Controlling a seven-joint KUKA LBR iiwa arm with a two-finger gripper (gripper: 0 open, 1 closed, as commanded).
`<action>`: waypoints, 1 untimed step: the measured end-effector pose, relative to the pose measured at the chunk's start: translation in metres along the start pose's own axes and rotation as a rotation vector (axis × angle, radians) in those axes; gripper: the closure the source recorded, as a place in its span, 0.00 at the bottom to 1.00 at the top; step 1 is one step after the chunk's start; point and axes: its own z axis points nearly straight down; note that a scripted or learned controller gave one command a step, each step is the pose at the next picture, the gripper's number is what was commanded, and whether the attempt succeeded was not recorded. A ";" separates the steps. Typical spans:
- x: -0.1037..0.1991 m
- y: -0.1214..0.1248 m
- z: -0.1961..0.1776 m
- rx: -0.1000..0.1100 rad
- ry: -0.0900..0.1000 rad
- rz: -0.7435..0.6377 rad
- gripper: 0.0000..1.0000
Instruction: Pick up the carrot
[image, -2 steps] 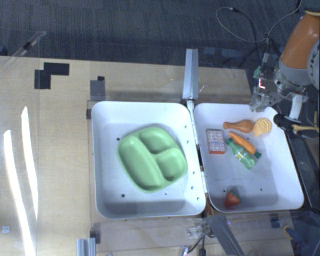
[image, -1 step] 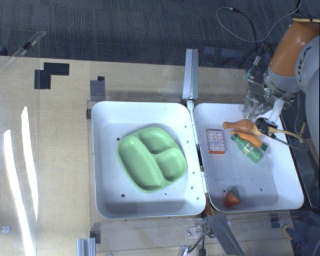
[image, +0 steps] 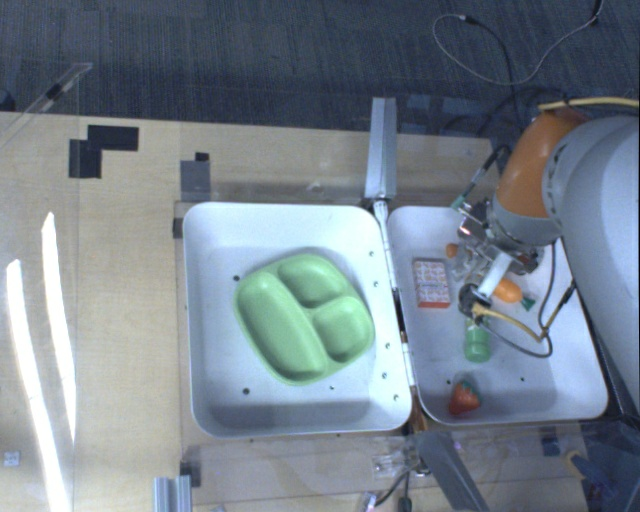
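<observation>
Pretty even overhead light on my bench (image: 110, 330), white glare streaks at left, soft shadows in the bins (image: 210, 400), everything slightly blurry.

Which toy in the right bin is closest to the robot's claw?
The orange carrot, right beside the gripper. The green toy and strawberry lie farther away.

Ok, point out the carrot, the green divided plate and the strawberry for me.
carrot (image: 509, 292): camera view, on its visible orange body beside the arm.
green divided plate (image: 302, 316): camera view, on its centre ridge.
strawberry (image: 463, 398): camera view, on its red body.
</observation>
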 end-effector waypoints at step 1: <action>0.045 -0.027 -0.112 0.000 -0.001 0.318 1.00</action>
